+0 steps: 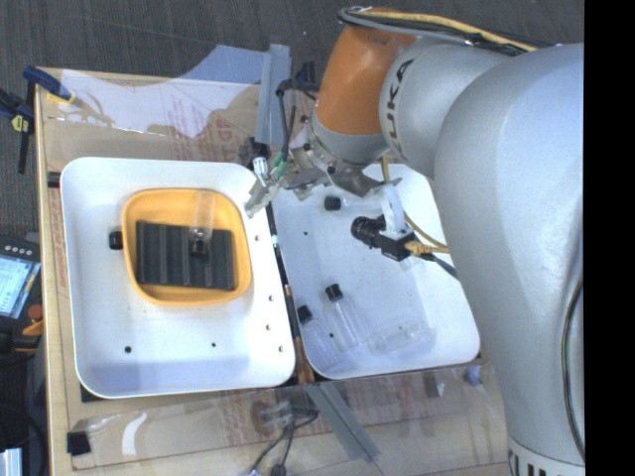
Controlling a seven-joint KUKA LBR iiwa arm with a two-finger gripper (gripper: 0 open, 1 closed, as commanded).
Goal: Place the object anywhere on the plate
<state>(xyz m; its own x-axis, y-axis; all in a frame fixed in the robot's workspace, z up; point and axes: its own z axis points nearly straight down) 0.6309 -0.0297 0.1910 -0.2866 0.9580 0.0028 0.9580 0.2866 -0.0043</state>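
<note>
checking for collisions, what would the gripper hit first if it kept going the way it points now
The gripper points toward the left bin. Going straight on, it would probably first meet that bin's right rim or floor, just short of the yellow plate. Depth is unclear from this view.

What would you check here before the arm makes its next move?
1. Yellow plate inside left bin: ok.
2. Plate ready to receive: cannot tell; a dark ridged block covers its middle.
3. Object between the fingers: cannot tell; gripper is too small and blurred.
4. Gripper over plate: not ok; it sits at the bins' shared edge.
5. Small dark pieces and clear items in right bin: ok, apart from the gripper.
</note>
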